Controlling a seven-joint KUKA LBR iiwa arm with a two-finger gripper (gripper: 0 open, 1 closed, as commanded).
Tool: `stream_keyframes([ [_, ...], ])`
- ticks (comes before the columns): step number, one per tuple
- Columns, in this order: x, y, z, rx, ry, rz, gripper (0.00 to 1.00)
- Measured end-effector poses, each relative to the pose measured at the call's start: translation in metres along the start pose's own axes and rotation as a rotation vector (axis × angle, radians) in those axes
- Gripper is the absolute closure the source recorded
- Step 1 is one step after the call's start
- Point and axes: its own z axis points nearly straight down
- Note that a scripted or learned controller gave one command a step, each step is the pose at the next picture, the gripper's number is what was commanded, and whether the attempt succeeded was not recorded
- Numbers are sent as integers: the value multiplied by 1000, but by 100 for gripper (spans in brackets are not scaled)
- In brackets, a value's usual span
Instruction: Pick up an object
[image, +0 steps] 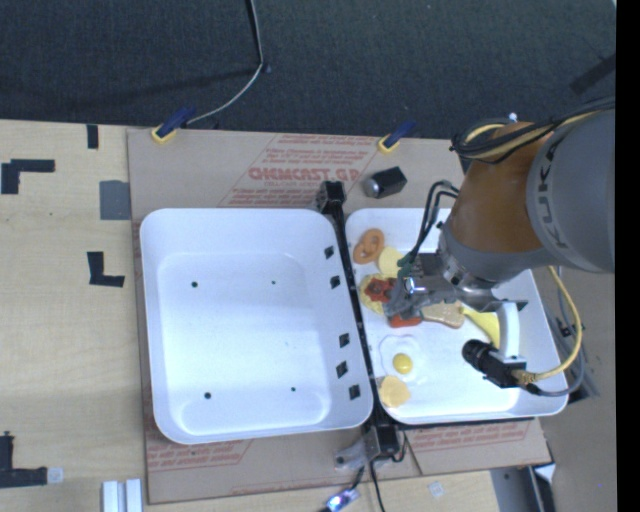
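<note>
My gripper (405, 297) hangs low in the right bin (440, 400), over a cluster of small play-food pieces. Directly beneath it lie a red piece (381, 289) and a red-orange piece (404, 320). A tan slice (444, 315) and a yellow piece (484, 324) rest just to its right. An orange pretzel-like piece (369, 245) lies at the bin's back left, with a pale yellow piece (388, 263) beside it. A fried egg (402, 362) and an orange-yellow piece (394, 392) sit near the front left.
The left bin (240, 320) stands beside the right one, with a black divider (343, 300) between them. A small black object (384, 182) lies on the cardboard behind the right bin. The arm's orange band (495, 205) overhangs the right bin's back.
</note>
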Motion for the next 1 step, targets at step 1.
stream_keyframes([
  [1,-64,-44,73,5,-1,7,100],
])
